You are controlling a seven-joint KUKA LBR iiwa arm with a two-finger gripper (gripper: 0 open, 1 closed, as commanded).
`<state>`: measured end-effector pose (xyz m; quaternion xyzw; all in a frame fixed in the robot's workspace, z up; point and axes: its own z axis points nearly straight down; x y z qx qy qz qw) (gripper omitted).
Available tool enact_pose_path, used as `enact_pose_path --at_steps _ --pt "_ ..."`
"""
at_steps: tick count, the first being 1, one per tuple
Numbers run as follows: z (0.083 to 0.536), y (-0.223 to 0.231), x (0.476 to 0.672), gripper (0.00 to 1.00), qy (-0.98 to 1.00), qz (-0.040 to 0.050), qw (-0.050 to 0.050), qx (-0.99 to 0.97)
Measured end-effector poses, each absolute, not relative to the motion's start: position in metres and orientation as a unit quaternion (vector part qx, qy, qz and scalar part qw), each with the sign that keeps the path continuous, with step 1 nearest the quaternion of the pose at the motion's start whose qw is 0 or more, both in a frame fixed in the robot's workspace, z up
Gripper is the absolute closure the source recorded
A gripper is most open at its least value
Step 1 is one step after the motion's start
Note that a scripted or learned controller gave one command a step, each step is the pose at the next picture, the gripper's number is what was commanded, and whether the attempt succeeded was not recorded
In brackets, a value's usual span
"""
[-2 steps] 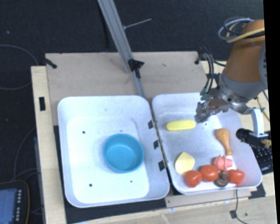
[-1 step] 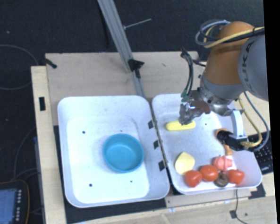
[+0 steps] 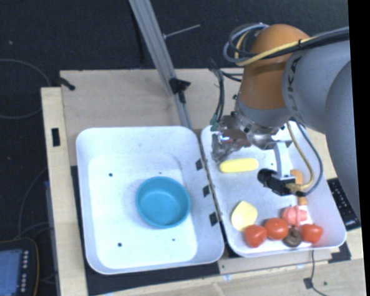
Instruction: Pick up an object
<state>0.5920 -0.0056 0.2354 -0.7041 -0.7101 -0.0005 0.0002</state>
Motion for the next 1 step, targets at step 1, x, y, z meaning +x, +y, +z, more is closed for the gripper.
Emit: enact_pose_path --at_steps 1 --pt "0.2474 0.0480 0.5982 1.00 -0.711 -0.0009 0.001 -0.703"
